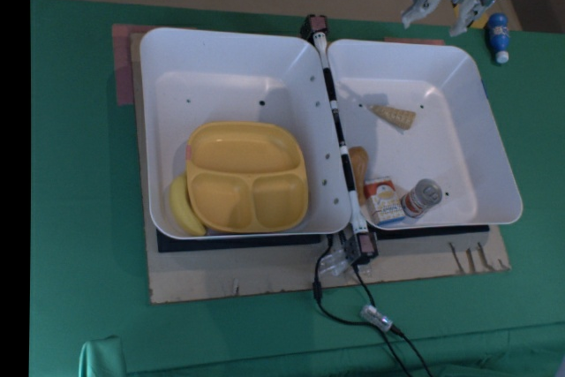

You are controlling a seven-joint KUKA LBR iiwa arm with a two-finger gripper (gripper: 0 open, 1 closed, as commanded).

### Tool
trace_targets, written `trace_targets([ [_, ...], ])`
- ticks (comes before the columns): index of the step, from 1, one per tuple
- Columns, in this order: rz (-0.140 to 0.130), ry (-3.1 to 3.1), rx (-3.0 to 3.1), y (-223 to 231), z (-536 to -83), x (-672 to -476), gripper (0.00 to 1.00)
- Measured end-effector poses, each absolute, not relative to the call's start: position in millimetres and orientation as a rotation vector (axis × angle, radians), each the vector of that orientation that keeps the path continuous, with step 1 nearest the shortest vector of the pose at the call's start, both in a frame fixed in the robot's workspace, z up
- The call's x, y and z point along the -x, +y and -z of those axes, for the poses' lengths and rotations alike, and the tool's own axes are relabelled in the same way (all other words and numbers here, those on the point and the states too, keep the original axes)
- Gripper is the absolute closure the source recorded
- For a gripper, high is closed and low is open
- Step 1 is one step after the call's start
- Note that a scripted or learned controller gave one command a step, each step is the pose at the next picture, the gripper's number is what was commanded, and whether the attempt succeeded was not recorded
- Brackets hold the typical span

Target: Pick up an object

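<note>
While the tool hangs open, the cone points left.

Your two white bins sit side by side on cardboard over a green cloth. A cable trails from the front of their divider. A small blue bottle stands beyond the right bin.
</note>
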State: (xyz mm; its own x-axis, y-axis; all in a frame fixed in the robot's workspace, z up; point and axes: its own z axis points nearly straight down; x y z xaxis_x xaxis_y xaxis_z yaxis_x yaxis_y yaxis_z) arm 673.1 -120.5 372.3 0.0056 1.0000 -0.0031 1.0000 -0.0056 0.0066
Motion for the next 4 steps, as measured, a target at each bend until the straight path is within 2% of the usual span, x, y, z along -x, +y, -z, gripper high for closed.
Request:
trace_targets([
  [1, -0.004, 2.212, -2.221, -73.6, -288.4, -699.0, 0.00],
  [2, 0.002, 2.219, -2.226, -127.6, -187.0, -690.3, 0.00],
  [3, -0.009, 2.204, -2.217, -103.8, -187.6, -634.5, 0.00],
  [4, -0.014, 2.200, -2.215, -105.4, -188.0, -594.0, 0.00],
])
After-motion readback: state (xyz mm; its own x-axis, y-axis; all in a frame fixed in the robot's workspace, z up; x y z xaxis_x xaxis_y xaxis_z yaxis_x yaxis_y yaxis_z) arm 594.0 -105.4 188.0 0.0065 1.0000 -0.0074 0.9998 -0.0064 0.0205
